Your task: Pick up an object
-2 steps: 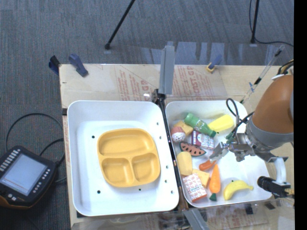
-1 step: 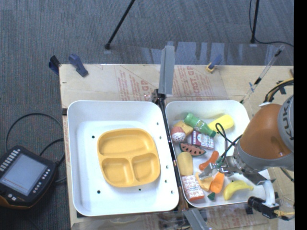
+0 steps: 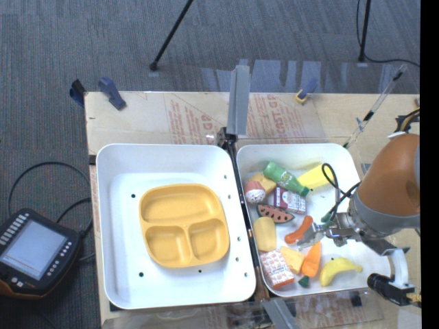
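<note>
The right bin (image 3: 343, 156) holds several toy foods: a green bottle (image 3: 285, 178), a yellow wedge (image 3: 312, 177), a watermelon slice (image 3: 275, 214), a pale yellow block (image 3: 265, 234), an orange sausage (image 3: 298, 231), a carrot (image 3: 311, 259), a banana (image 3: 337, 270) and a red-and-white carton (image 3: 277, 269). My gripper (image 3: 317, 232) hangs low in the right part of this bin, just right of the sausage and above the carrot. The arm's orange band (image 3: 391, 180) rises behind it.
The left bin (image 3: 116, 184) holds a yellow divided tray (image 3: 184, 224). A grey divider post (image 3: 239, 105) stands between the bins at the back. A teach pendant (image 3: 31, 251) lies on the floor at left. Tripod legs (image 3: 175, 29) stand behind the bench.
</note>
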